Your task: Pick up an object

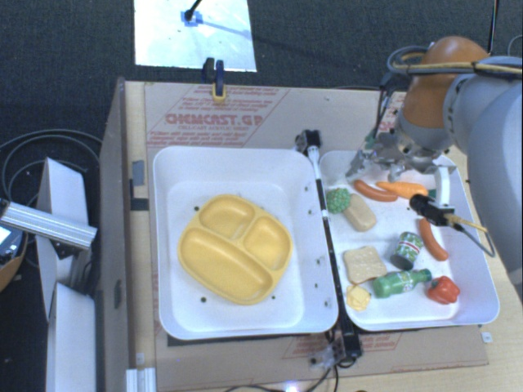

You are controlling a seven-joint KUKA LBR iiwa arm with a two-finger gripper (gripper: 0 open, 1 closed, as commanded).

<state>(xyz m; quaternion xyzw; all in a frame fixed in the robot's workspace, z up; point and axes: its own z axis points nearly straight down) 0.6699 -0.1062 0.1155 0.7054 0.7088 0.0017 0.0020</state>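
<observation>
In the right bin [482,288], the gripper [377,163] hangs just above the sausage [375,191].

Your arm [490,109] is a thick, smooth grey tube with a rounded orange band [437,80] above the wrist (glossy, catching light); dark cables loop beside it, and the hand [384,160] is small, metallic and grey.
</observation>
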